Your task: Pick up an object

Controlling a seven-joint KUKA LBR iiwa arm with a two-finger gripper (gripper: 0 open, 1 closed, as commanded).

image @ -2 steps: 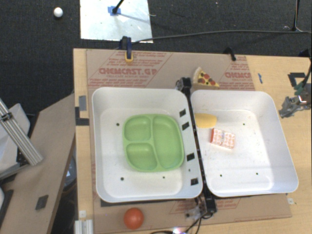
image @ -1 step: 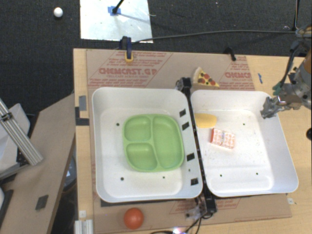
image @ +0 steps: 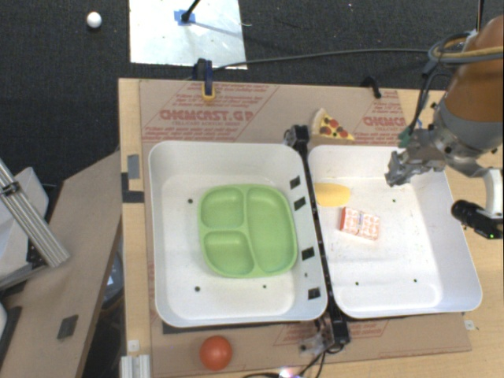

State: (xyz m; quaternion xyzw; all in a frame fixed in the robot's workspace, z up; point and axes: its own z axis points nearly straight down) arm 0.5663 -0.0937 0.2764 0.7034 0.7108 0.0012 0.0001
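This was a robotics lab test cell. A cardboard-covered counter held two white bins clamped side by side at frame center, a grey-and-orange arm entered at upper right, and aluminum framing stood at left over dark carpet.

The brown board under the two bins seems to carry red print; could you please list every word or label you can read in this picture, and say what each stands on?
"CHEMCAST GP": red print on the brown board, behind the left bin.
The same red print, near the right bin: partly hidden, too blurred to read in full.
Red print along the board's front edge: too small to read.
Pink packet in the right bin: pattern, no legible text.
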